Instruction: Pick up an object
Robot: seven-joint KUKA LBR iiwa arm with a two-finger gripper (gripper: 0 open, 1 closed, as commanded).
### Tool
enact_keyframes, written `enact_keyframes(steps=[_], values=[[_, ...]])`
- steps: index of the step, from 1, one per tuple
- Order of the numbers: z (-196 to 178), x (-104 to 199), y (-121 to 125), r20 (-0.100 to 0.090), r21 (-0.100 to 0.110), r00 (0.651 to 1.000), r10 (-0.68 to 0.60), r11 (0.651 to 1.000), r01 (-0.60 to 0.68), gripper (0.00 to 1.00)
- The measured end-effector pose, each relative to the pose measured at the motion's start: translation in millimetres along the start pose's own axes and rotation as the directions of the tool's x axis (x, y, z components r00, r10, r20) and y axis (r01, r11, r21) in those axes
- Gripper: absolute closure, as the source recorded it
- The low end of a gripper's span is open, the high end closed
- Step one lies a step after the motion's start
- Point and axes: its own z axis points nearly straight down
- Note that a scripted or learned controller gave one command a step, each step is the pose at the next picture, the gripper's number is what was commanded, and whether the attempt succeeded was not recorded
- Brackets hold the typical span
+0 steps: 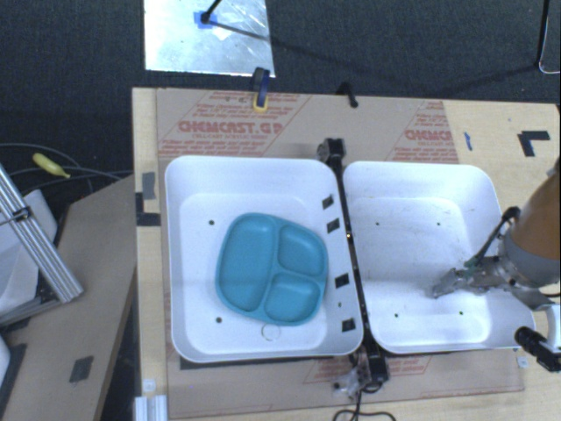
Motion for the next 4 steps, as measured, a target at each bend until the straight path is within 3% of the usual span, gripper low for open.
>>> enact_keyframes(steps=[1, 2, 3, 4], values=[[-83.5, -0.8, 10.4, 0.003, -0.009, 1.0, -0.003, 1.0, 0.003, 0.0], [-0.2, 0.2, -1.0, -0.002, 0.003, 1.0, 0.001, 1.0, -0.001, 0.0], [-82.7, -0.9, 4.0, 0.003, -0.008, 1.0, -0.003, 1.0, 0.003, 0.0], [1.2, -0.2, -0.1, 0.001, -0.001, 1.0, 0.001, 1.0, -0.001, 0.0]])
